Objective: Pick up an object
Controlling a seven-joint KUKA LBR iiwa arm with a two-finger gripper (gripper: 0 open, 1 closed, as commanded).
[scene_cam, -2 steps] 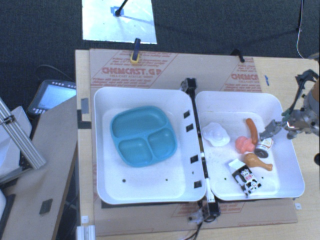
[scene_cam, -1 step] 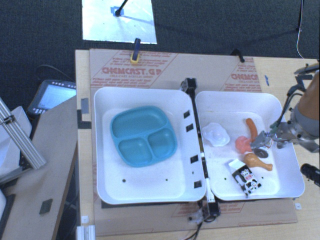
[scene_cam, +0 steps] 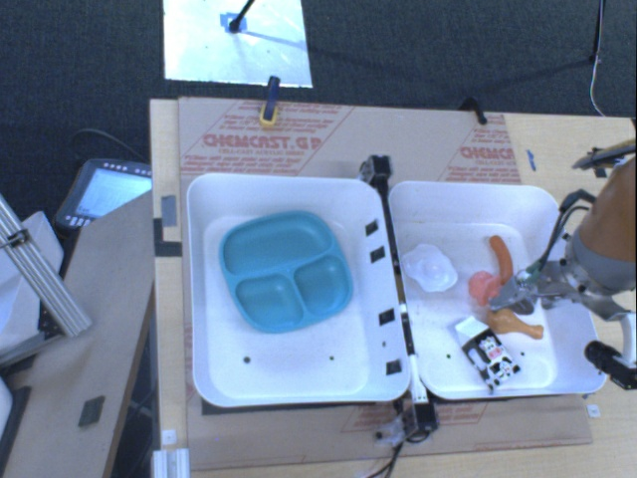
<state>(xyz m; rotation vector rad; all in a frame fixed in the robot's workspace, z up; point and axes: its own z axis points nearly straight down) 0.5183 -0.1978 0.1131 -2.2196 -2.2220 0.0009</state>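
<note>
Cardboard (scene_cam: 299, 137) printed CHEMCAST GP, two white bins (scene_cam: 289, 192)

left of centre my left white bin (scene_cam: 214, 366) holds a blue three-compartment tray (scene_cam: 287, 270). brown printed cardboard (scene_cam: 299, 137) lies under both bins. upper left, a silvery sheet (scene_cam: 237, 28) on dark carpet. far left, a tablet-like screen (scene_cam: 103, 195) beside a metal rail (scene_cam: 40, 272).
</note>
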